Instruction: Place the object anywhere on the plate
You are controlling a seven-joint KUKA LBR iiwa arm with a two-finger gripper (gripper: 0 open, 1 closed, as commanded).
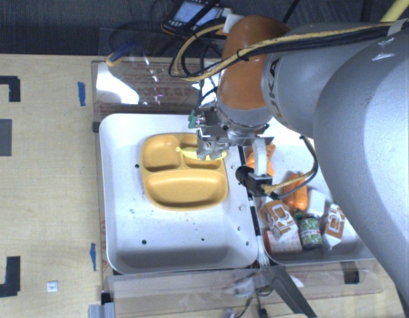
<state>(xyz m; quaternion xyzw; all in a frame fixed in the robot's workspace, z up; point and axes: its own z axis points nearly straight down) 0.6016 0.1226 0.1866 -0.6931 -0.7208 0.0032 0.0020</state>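
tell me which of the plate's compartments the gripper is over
The gripper is over the small upper-right compartment of the yellow plate, unlike the small upper-left one and the big lower one, which lie clear of it.

In the right white bin (350,247), at about four o'clock, sit two small brown and white cartons (281,218), a little green jar (310,232) and something orange (298,192). Blue tape (81,93) sticks at ten o'clock.
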